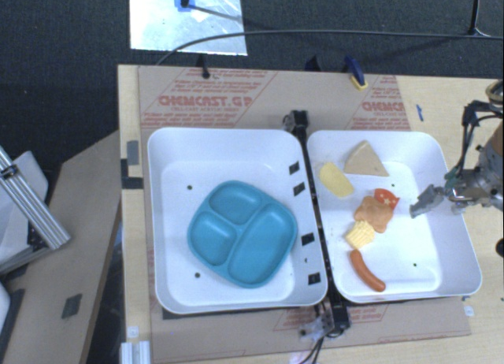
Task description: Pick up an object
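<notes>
Jaws were seen at three o'clock over the right bin; their state could not be told. Nothing was lifted: the sausage lay at six o'clock.

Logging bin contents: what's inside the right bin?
The right bin holds a tan wedge, a yellow piece, an orange-red lump, a small corn-like piece and a sausage. The claw hovers at its right side. Anything beneath the lump is hidden.
</notes>
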`<act>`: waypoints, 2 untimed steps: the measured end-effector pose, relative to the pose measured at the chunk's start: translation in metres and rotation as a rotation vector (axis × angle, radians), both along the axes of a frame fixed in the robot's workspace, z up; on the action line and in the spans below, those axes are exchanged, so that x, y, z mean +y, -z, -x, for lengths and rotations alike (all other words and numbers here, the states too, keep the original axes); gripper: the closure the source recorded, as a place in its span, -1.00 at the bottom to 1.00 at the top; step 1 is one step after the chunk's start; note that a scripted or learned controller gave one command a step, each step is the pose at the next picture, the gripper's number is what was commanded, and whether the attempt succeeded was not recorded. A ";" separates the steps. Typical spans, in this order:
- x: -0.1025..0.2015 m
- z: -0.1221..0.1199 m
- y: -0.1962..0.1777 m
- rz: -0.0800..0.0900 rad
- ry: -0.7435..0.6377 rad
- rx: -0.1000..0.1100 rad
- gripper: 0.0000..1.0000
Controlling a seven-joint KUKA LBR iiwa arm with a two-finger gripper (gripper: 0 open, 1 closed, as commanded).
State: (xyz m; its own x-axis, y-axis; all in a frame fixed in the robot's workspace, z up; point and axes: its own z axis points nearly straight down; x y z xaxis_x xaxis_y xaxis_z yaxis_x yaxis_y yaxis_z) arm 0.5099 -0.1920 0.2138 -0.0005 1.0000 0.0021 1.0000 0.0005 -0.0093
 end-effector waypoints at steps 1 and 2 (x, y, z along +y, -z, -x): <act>0.000 -0.003 -0.006 0.003 -0.003 -0.011 -1.00; 0.004 0.005 0.040 0.001 -0.001 -0.008 -1.00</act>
State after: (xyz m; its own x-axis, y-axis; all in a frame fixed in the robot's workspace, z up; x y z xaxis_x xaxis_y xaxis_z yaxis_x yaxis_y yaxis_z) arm 0.5052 -0.1884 0.1737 -0.0012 1.0000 0.0007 1.0000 0.0012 -0.0017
